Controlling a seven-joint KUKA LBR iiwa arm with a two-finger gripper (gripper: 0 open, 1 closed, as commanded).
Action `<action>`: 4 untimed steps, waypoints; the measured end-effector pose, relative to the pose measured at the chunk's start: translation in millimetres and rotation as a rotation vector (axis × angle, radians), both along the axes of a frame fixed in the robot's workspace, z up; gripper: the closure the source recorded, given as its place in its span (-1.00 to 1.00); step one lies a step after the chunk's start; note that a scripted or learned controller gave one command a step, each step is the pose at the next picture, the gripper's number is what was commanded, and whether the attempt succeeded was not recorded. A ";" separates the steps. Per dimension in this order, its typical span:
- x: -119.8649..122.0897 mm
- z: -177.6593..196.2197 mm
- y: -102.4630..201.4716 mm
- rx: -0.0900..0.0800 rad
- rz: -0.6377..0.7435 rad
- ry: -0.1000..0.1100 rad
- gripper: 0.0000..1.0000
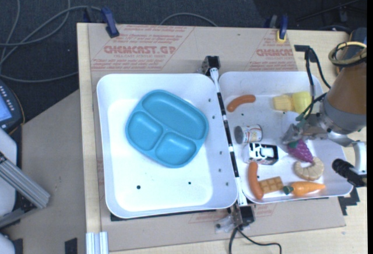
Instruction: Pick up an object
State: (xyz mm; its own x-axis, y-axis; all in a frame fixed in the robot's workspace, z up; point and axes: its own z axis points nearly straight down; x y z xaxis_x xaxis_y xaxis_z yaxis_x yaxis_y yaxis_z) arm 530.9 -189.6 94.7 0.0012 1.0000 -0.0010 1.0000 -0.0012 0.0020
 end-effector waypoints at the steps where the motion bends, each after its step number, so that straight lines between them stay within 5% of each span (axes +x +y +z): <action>1: -25.3 -10.8 86.9 0.006 0.007 0.007 1.00; 2: -48.9 55.7 20.2 -0.004 -0.005 -0.003 1.00; 3: -48.3 51.5 25.0 0.001 0.001 0.001 -1.00; 4: -49.0 11.5 36.2 -0.002 0.001 -0.005 -1.00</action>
State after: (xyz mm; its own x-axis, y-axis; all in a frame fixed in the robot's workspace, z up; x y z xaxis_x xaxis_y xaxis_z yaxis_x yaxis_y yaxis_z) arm 481.9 -153.4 106.2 -0.0002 1.0000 -0.0030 1.0000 0.0002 0.0068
